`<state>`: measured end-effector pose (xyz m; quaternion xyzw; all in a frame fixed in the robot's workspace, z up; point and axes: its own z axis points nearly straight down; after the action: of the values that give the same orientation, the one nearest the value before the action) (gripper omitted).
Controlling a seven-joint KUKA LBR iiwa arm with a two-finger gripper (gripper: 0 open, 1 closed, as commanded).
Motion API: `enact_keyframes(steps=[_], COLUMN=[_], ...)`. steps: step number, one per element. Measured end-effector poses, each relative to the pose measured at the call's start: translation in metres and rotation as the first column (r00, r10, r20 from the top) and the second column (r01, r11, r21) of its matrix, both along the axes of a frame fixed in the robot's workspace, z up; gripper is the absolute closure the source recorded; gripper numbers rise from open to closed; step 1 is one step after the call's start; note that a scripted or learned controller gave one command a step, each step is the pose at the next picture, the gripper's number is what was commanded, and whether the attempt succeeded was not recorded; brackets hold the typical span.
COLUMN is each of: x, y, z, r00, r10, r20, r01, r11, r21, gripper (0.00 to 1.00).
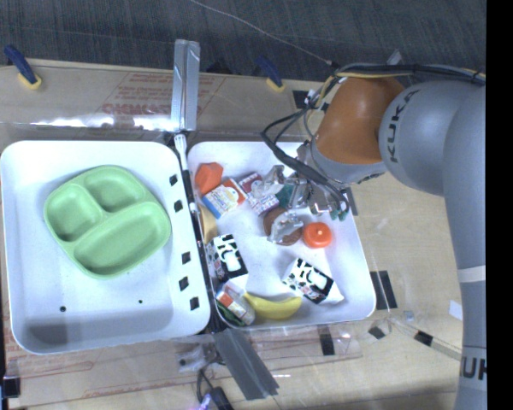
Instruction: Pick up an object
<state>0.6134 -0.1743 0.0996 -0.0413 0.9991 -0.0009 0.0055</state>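
Robot pincer [295,205], grip state unclear, low in right bin [352,272]; brown object [282,226] just below, orange cap [317,235] beside.

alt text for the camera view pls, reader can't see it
The grey arm reaches from the right, its tool low over the cluttered right bin, above a brown object and orange ball. That bin also holds a banana and small packets. The left bin holds a green divided plate.
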Motion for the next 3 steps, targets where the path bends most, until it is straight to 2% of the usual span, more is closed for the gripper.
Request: enact_keyframes(steps=[1,2,3], x=[-0.016,-0.026,-0.069], y=[0.073,-0.005,0.013], z=[-0.006,-0.006,-0.008], r00=[1.0,0.982,0.924], r10=[-0.029,-0.191,-0.382], r20=[-0.009,-0.007,-0.013], r01=[0.029,0.191,0.382], r11=[1.0,0.982,0.924], r21=[0.002,0.0,0.002], gripper=[0.0,0.0,0.0])
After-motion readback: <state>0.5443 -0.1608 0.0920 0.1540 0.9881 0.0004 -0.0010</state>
